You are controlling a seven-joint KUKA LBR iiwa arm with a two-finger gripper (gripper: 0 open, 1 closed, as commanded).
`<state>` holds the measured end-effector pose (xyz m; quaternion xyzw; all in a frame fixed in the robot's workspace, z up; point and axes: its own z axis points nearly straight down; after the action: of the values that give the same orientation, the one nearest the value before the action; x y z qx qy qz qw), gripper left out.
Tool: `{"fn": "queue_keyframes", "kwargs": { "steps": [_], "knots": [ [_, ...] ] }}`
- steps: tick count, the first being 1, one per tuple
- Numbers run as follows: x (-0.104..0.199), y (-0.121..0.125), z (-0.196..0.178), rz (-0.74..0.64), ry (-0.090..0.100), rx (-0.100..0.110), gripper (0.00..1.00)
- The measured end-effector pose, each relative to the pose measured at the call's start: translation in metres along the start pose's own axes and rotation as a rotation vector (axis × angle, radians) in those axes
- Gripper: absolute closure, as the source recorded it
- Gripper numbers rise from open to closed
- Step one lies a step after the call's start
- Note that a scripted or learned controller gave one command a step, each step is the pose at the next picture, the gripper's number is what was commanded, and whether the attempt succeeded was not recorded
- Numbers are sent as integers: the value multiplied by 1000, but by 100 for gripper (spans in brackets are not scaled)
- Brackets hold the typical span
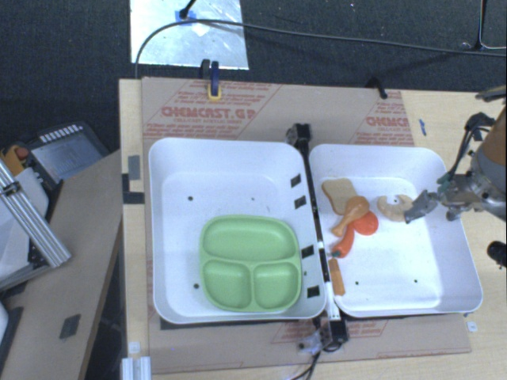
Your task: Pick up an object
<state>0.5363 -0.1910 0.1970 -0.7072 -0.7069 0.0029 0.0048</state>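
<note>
The right bin (444,291) holds several small toy foods. A tan flat piece (337,190) lies near its left wall. An orange piece (352,212) and a red-orange round piece (365,226) lie together just below it. A beige curved piece (391,206) rests a little to the right. My gripper (414,209) reaches in from the right, its dark tip right beside the beige curved piece, touching or nearly so. Nothing is seen lifted.
The left bin (182,172) bears a green divided plate (249,261) at its front. A thin orange stick (336,276) lies along the divider between the bins. Cables run across the dark floor behind the bench; a metal frame stands at far left.
</note>
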Motion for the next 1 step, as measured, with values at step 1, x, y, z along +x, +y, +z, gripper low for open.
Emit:
{"fn": "queue_keyframes", "kwargs": {
  "steps": [1],
  "knots": [
    [0,3,-6,-3,-3,-12,0]
  ]
}}
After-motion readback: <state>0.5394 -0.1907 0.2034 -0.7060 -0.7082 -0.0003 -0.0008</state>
